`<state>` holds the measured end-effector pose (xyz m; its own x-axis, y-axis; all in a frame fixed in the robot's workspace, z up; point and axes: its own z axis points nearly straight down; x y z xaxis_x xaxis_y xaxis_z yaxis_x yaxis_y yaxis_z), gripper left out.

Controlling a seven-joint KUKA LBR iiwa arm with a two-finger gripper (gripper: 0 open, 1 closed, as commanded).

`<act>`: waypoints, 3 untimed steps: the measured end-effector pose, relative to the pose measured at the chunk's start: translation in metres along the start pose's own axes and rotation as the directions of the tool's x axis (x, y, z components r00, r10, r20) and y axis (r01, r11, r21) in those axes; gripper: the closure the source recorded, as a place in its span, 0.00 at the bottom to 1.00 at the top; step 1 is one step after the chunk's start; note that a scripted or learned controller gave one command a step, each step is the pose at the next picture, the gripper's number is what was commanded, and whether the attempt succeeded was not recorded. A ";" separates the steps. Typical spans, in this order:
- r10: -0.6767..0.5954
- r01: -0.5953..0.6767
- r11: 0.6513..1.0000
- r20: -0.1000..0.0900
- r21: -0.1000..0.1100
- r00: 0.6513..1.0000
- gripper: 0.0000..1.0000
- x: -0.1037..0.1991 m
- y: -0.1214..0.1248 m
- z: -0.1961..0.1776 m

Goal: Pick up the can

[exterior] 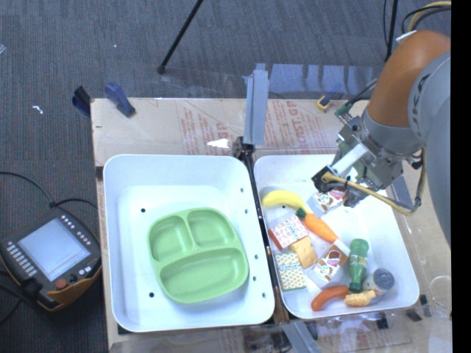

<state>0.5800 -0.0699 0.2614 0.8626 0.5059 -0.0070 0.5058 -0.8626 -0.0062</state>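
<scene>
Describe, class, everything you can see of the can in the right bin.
The can is small, grey and metallic-looking, showing a round end face toward the camera. It sits near the front right corner of the right bin, just right of the green bottle and beside the tan piece. Whether they touch is unclear. The gripper is far from it.

camera view | fixed overhead; slanted down | both bins (pixel 118 197) visible; arm enters right
</scene>
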 end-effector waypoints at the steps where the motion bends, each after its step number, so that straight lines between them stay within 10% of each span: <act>1: -0.005 0.005 1.000 -0.004 -0.003 1.000 1.00 0.058 -0.032 -0.041; 3: 0.042 -0.042 0.999 0.003 -0.001 0.999 1.00 0.123 -0.211 0.025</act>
